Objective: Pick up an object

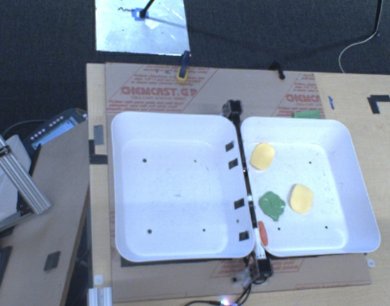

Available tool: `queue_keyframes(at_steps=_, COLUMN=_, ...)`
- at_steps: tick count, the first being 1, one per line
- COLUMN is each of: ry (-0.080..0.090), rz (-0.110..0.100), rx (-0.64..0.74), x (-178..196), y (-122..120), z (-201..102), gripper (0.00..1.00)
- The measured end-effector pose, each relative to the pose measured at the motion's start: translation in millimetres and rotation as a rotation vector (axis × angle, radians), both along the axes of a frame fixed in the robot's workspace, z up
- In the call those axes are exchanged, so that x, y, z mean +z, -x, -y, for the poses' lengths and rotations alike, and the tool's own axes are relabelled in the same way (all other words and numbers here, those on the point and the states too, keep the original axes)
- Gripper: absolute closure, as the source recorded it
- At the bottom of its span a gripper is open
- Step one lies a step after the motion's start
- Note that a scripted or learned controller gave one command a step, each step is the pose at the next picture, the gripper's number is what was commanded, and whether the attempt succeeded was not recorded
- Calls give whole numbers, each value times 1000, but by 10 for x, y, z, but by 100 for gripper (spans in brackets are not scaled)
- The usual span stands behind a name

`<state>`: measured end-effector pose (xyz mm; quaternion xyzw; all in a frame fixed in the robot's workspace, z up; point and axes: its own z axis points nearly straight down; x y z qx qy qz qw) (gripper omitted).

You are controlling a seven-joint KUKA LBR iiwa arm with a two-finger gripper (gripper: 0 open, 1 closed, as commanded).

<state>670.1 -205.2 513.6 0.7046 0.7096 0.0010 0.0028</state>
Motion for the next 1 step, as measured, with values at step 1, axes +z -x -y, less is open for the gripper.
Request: queue_keyframes(at_steps=1, ry=-6, rz=-14, rx=0, x=-1124, y=168, z=-366, gripper=100)
